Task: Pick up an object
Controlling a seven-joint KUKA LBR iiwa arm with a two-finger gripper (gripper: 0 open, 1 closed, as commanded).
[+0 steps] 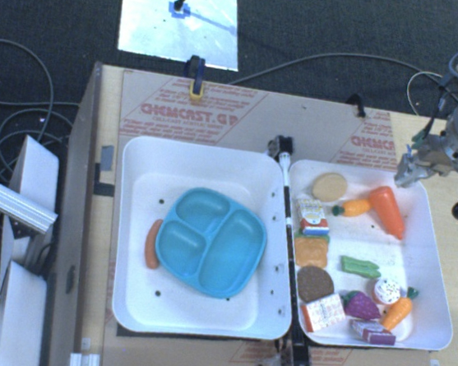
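While gripper (407, 172) hovers, carrot (389, 211) lies near.

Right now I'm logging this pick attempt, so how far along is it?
Nothing looks picked yet. The gripper sits at the right bin's far right corner, with no item seen between its fingers. The nearest item, the large carrot, lies in the bin, as do the small carrot and the round cookie. The whole job is left: descend, grasp and lift.
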